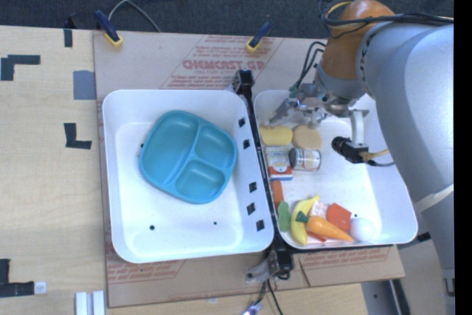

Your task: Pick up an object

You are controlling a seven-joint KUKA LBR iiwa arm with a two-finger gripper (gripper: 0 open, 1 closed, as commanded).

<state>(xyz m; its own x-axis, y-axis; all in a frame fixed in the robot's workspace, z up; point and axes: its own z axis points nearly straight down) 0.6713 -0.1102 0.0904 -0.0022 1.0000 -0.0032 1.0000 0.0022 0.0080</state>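
Far left of the claw (301,108), a blue plastic divided plate (189,156) lies in the left white bin (118,181). Just below the claw sit a yellow block (276,135) and a tan rounded piece (307,137). Packed this tight, the claw could likely nudge 2 items and lift none. The arm hangs over the right bin's far end; whether the claw is spread, I cannot tell.

From my feed, I see the gripper (301,108) low over the right bin (383,192) beside a yellow block (276,135), while a blue divided plate (188,156) lies in the left bin (125,188).
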